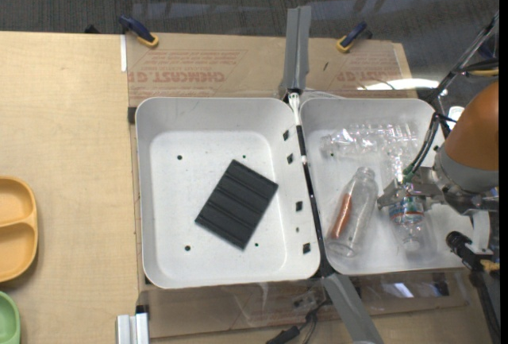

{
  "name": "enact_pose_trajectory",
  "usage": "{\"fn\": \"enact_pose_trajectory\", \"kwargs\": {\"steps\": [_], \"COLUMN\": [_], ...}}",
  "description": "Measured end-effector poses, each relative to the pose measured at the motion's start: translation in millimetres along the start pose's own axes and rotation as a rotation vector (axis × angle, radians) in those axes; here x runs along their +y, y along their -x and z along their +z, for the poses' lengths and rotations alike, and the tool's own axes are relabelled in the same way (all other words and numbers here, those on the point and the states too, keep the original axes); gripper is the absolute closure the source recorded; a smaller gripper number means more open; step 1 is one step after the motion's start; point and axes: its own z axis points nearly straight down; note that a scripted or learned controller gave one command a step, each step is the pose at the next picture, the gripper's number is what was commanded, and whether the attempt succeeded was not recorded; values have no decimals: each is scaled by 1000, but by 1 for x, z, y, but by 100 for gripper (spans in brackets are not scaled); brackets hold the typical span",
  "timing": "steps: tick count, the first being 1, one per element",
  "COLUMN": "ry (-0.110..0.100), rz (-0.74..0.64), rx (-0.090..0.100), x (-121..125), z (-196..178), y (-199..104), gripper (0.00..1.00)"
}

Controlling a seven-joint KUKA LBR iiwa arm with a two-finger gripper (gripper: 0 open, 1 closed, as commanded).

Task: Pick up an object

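Low over the right bin (313, 175), the gripper (406, 203) hangs at the end of the grey arm (476, 148), whose orange band shows at the right edge of the view. Whether it is spread or pressed together cannot be told, since its tip is lost among clear plastic and glare.

Going from the left: an orange divided tray (16, 227) lies on the wooden bench (63, 112) at the left edge, with a green dish (6, 320) just below it. A sheet of brown cardboard (206, 68) lies under both bins, held at its far edge by two clamps with yellow tips, one (139, 31) on the left and one (352, 36) on the right.

The left bin (159, 128) holds a black ribbed slab (236, 203), lying flat and turned at an angle, near the middle of the floor.

In the right bin, a clear tube with a copper-coloured rod inside (349, 215) lies slantwise left of the gripper, apart from it. Crumpled clear plastic packaging (369, 140) sits toward the far wall. A small clear bottle with a coloured label (411, 217) lies right at the gripper's tip; whether it is gripped cannot be made out.
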Motion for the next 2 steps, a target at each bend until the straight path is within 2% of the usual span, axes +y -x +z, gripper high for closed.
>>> {"fn": "enact_pose_trajectory", "kwargs": {"steps": [1,2], "ry": [1,1], "rz": [2,5], "rx": [-1,-1], "x": [1,1], "z": [-10,-104], "y": [1,-78], "gripper": [100,100]}}
